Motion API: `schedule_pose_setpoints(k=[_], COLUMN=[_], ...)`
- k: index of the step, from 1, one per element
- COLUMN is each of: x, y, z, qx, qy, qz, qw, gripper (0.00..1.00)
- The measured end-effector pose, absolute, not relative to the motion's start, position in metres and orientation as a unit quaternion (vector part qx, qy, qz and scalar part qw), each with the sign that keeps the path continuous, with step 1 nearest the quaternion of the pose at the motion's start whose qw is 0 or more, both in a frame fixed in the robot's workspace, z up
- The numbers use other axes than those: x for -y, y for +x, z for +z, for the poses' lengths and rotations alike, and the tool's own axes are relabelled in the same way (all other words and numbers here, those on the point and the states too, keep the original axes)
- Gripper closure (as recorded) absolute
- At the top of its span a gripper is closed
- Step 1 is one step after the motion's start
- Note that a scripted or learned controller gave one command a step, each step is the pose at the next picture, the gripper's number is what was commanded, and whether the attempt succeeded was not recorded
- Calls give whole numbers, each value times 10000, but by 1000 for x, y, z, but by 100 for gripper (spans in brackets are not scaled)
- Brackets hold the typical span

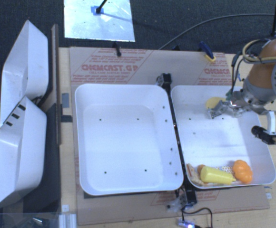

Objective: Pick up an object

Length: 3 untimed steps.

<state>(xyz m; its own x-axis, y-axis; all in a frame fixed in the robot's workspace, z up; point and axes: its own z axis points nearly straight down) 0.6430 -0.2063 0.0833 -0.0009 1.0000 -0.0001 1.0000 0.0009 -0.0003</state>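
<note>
My pincer (pixel 219 111) low at the right bin's (pixel 223 137) back edge, touching a pale yellow piece (pixel 213 102), grip state unclear, yellow block (pixel 216 175) and orange ball (pixel 242 171) at front edge.

A single fixed camera looked down from above the bench (pixel 142 61) at a slant, perhaps from its near side; it stood far enough off to take in both white bins (pixel 123 141); the arm (pixel 269 75) entered from the right.
</note>
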Motion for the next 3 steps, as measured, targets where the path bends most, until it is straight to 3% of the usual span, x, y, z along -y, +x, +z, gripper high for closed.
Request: schedule_pose_setpoints(k=[1, 2, 3], x=[198, 199, 199], y=[654, 654, 654], z=[85, 96, 95], qx=[7076, 7076, 7077], qy=[-7066, -7067, -7065], qz=[-5, -9, -7], qw=[-8, -13, -9], gripper=[0, 100, 0])
